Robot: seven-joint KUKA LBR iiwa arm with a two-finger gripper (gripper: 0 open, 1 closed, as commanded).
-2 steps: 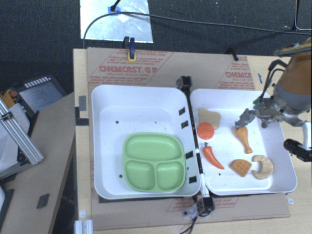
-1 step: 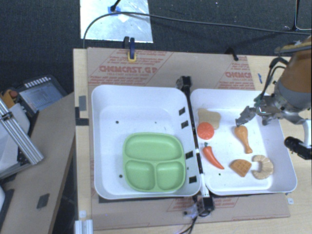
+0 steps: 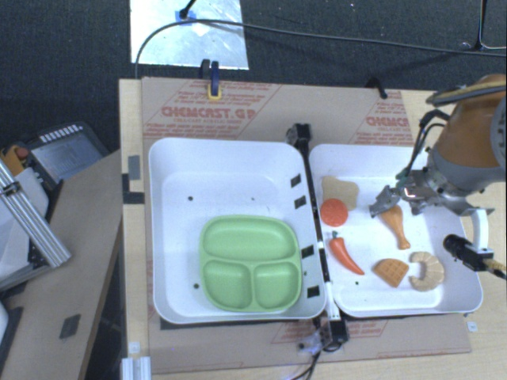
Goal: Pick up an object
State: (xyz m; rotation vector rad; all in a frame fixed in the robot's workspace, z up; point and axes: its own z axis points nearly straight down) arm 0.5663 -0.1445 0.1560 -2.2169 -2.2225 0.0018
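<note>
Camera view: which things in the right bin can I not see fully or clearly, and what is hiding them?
1. The drumstick: its upper end lies under the gripper; whether they touch cannot be told.
2. The right bin: its far right corner is hidden behind the arm.
3. The arm: cut off by the picture's right edge.
4. The pale slice: too blurred to say what food it is.

bright, even light — mild softness
</note>
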